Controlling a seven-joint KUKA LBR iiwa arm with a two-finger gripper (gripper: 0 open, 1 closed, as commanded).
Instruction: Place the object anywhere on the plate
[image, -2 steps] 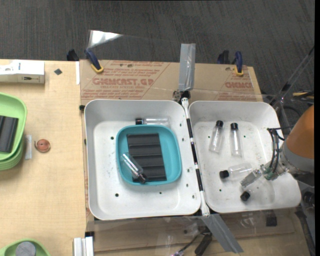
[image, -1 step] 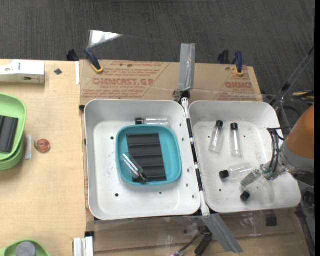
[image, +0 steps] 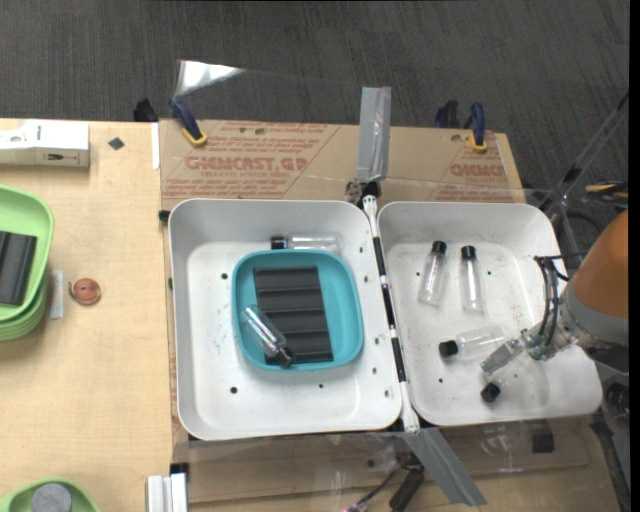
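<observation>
A teal plate (image: 347, 300) with a black ridged insert sits in the left bin (image: 200, 330). A clear vial with a black cap (image: 266, 335) lies across the plate's lower left part. In the right bin (image: 560, 400) several more capped vials lie loose: two upright-lying ones (image: 433, 272) (image: 468, 278) at the back, one (image: 468, 344) in the middle and one (image: 497, 384) near the front. My gripper (image: 508, 357) reaches in low from the right, right beside the middle and front vials. Whether it touches either one is unclear.
Another clear vial (image: 302, 242) lies in the left bin behind the plate. The arm's orange band (image: 612, 280) and cables hang over the right bin's right rim. A green tray (image: 25, 265) and a small box (image: 45, 145) rest on the wooden bench at left.
</observation>
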